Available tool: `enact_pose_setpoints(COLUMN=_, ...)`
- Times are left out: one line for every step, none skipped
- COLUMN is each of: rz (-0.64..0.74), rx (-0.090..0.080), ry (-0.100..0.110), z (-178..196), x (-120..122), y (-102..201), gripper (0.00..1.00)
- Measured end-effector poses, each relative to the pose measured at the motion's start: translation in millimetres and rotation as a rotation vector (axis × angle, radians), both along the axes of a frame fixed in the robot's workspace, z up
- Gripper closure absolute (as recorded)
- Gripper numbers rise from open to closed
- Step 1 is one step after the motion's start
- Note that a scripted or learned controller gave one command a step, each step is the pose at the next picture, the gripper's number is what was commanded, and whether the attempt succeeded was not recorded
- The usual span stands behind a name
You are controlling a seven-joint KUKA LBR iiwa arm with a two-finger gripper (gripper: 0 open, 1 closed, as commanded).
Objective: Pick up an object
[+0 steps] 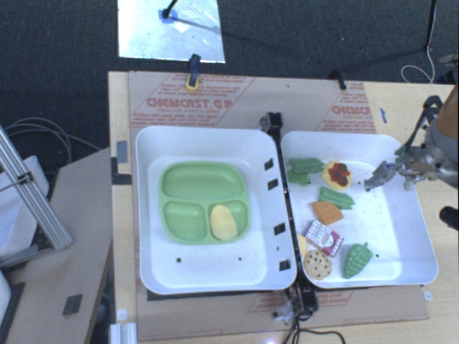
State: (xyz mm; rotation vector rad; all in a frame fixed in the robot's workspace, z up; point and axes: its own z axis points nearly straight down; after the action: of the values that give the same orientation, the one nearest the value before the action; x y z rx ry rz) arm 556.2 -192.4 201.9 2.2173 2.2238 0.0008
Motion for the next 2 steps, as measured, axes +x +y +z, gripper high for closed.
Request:
enact_pose_setpoints(rz=0.012, rx=-0.001, ry=-0.018, z=112.8, x=81.8, y=71.6, gripper=0.0)
enact_pose_setpoints(rz=0.012, rx=0.002, ry=-0.016, z=217.7, x=115.0, y=148.8, gripper=0.0)
